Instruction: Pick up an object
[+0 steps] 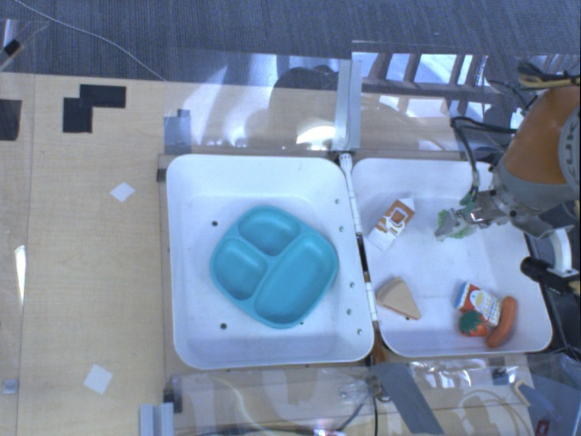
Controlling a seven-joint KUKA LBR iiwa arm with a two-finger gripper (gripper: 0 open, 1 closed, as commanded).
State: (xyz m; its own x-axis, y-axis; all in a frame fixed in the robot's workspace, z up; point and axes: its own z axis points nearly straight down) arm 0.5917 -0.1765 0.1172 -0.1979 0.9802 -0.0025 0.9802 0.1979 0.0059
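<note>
My gripper (457, 222) hangs over the upper middle of the right bin (427, 182), reaching in from the right. A small green thing (461, 226) shows right at its tip; whether it is gripped is unclear. A white and orange carton (392, 223) lies to the gripper's left. A tan wedge (398, 298) sits near the bin's front left. A colourful packet (477, 309) and a red-brown sausage (502, 322) lie at the front right.
The left bin (195, 243) holds a blue divided plate (274, 265). A metal post (345, 107) and clear panels stand behind the bins. Cables run along the arm (545, 153) at the right.
</note>
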